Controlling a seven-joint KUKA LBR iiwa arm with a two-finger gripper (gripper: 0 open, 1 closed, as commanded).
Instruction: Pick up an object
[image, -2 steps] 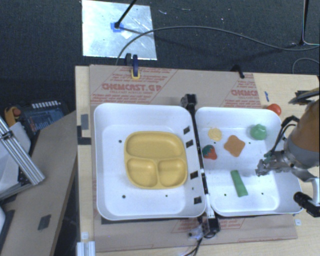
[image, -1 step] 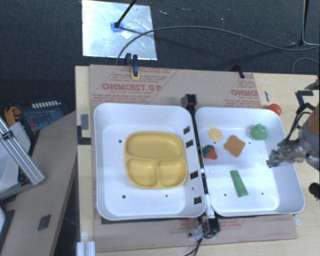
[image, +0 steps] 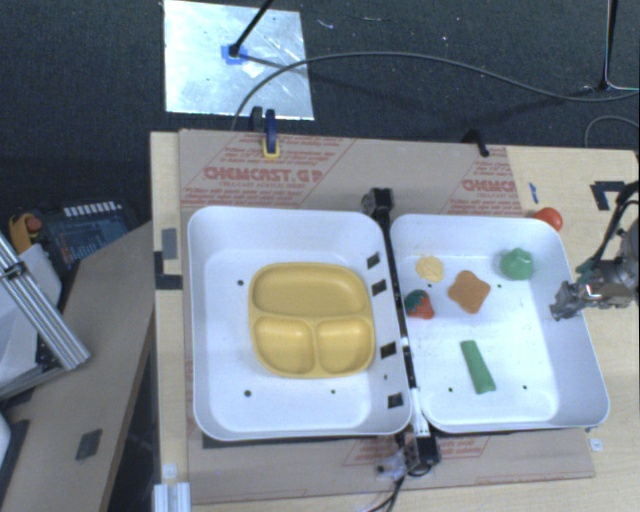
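In the right bin (image: 560, 400) lie several small objects: a green round piece (image: 517, 264), an orange-brown piece (image: 469, 291), a pale yellow disc (image: 430, 268), a red and green piece like a strawberry (image: 419, 304) and a long green block (image: 478, 366). My gripper (image: 570, 303) hangs over the right rim of that bin, right of all the objects and touching none. A yellow divided tray (image: 308, 318) rests in the left bin (image: 215, 390).
A red-orange ball (image: 547, 217) sits on the bench just outside the right bin's far right corner. A black divider with clips (image: 392, 310) runs between the bins. Cables cross the dark floor behind the bench.
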